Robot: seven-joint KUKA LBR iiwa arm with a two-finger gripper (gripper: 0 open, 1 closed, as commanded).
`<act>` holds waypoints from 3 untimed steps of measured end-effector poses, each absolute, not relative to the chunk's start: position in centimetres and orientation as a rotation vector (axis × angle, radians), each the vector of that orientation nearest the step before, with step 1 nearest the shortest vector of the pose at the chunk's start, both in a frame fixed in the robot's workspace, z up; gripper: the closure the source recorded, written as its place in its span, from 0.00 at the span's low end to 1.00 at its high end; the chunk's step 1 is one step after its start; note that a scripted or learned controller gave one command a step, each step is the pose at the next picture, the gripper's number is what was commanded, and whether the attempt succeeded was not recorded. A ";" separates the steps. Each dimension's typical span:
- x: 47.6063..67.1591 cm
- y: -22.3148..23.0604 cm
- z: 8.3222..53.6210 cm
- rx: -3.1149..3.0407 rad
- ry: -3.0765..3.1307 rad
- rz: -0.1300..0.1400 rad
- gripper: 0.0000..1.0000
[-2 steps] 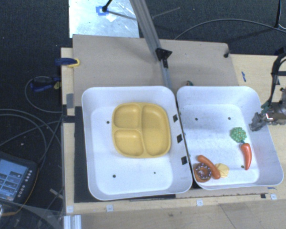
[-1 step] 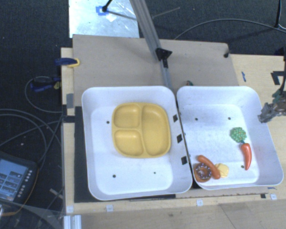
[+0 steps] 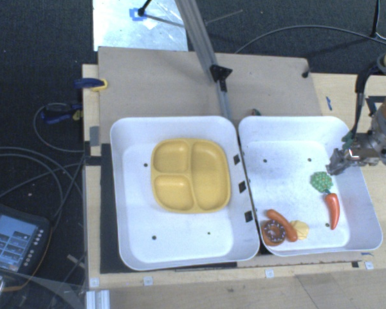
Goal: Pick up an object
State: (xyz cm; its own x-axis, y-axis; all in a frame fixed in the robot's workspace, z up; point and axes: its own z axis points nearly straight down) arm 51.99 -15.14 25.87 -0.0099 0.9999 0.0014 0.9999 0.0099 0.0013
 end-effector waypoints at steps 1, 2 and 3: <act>51.0 -9.8 24.4 -2.208 -2.232 -0.002 1.00; 50.1 -4.6 23.2 -2.208 -2.232 -0.003 1.00; 48.7 0.8 22.6 -2.207 -2.232 -0.002 1.00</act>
State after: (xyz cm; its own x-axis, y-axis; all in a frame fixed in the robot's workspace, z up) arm 48.73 0.79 22.59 -0.0111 0.9999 0.0031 0.9999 0.0111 -0.0008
